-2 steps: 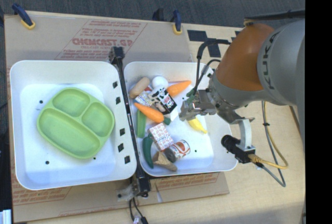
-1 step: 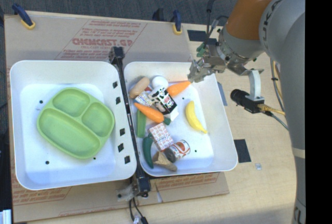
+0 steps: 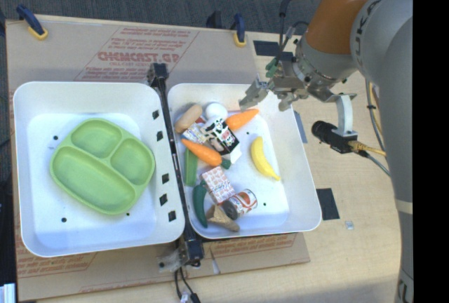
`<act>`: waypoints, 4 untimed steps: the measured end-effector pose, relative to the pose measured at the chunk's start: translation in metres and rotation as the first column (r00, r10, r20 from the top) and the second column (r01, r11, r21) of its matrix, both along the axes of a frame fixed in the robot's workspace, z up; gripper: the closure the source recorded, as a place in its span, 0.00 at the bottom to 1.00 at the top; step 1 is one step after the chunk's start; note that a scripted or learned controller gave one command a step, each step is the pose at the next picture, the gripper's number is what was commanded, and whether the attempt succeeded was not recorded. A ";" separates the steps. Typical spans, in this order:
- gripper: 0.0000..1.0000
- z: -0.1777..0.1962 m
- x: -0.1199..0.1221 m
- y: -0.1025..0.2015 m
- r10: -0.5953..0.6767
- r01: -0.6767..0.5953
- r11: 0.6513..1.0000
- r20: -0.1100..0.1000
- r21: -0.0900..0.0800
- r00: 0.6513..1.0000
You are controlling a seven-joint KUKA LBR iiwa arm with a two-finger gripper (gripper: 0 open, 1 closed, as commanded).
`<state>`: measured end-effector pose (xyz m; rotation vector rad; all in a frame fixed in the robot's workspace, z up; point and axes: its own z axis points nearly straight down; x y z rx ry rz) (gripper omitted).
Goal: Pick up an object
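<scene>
The right bin (image 3: 298,161) holds a pile of toy food. In it are an orange carrot (image 3: 243,119), a second carrot (image 3: 203,151), a yellow banana (image 3: 264,158), a white egg (image 3: 215,111), a tan bread roll (image 3: 187,117) and a black-and-white carton (image 3: 222,135). Nearer the front lie a red-and-white packet (image 3: 217,184), a small can (image 3: 243,202) and a dark green vegetable (image 3: 200,203). My gripper (image 3: 269,96) hangs over the bin's far right corner, just above the first carrot's tip. It is open, with nothing between its fingers.
The left bin (image 3: 28,154) holds a green divided plate (image 3: 104,165). A black divider strip (image 3: 168,147) runs between the bins. Blue-and-yellow clamps (image 3: 239,29) hold the cardboard base at the back edge.
</scene>
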<state>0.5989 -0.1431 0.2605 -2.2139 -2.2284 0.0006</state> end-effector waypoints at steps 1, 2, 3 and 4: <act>0.00 -0.080 -0.113 -0.008 -0.001 0.001 1.000 -0.004 0.000 1.000; 0.00 -0.166 -0.086 0.004 0.001 -0.001 1.000 0.001 0.002 1.000; 1.00 -0.154 -0.083 0.005 0.008 -0.008 1.000 0.005 0.004 1.000; 1.00 -0.024 -0.110 -0.065 -0.002 0.002 1.000 0.005 -0.003 1.000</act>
